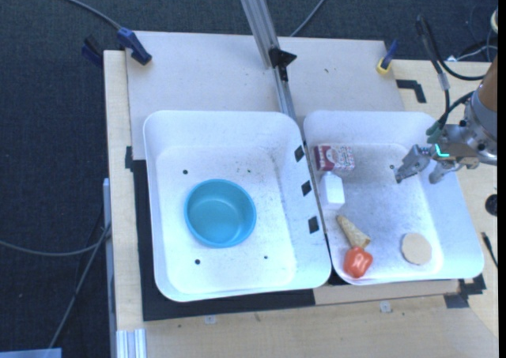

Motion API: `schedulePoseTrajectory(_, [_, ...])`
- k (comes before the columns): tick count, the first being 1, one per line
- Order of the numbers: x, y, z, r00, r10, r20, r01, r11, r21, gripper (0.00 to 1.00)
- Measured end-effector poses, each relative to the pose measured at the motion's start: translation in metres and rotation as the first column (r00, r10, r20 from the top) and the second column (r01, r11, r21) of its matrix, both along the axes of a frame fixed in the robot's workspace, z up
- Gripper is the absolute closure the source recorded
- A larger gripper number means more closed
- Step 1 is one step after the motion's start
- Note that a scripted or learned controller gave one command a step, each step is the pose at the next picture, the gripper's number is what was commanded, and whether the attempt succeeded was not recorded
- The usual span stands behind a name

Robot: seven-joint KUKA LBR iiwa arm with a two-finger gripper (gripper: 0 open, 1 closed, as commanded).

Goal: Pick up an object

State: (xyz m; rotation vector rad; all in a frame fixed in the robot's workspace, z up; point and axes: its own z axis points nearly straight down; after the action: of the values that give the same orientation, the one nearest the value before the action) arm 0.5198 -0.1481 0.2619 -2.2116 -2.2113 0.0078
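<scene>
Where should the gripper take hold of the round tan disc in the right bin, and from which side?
Across the edges of the round tan disc, from straight above: it lies flat with bare floor around it, so fingers can likely straddle it.

From my seat the light is even and fairly bright, coming from overhead. The white bins (237,123) glare slightly, nearly washed out. Shadows are soft and short. Focus is a little soft throughout, and the dark floor (47,151) looks grainy.
</scene>
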Motion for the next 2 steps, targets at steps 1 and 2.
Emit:
schedulePoseTrajectory(1, [0.001, 0.000, 0.003, 1.000, 0.000, 0.006, 0.000, 1.000, -0.001, 0.00])
schedulePoseTrajectory(2, [-0.005, 0.005, -0.060, 1.000, 0.000, -0.004, 0.000, 1.000, 0.001, 0.00])
